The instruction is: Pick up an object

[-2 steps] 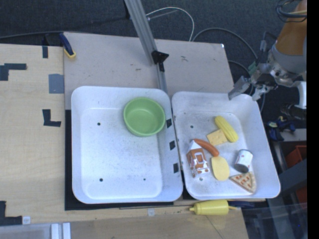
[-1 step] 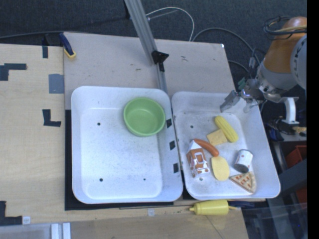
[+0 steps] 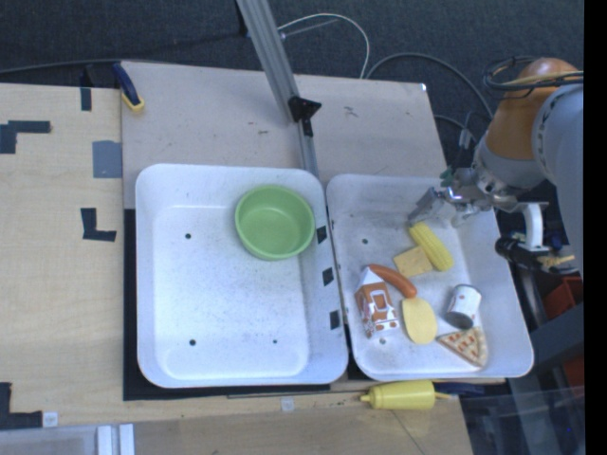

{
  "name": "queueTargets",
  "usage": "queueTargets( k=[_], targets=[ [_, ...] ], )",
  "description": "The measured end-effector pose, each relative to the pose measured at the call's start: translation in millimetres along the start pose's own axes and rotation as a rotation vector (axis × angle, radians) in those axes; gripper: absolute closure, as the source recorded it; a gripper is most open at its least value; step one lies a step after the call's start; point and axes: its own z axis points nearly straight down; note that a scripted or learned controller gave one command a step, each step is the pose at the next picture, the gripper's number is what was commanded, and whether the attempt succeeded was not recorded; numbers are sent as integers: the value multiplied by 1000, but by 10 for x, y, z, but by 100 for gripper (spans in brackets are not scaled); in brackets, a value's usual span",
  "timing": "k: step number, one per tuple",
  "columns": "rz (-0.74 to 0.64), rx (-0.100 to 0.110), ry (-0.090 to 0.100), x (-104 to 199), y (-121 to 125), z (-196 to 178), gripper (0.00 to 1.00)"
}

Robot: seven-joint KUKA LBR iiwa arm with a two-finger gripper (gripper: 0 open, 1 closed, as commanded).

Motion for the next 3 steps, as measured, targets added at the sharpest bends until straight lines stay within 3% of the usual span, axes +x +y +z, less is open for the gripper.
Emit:
queueTargets(
  k=[1, 3],
  targets=[
    [-1, -5, -1, 3, 12, -139, 100],
    [0, -10, -1, 18, 9, -1067, 100]
  ],
)
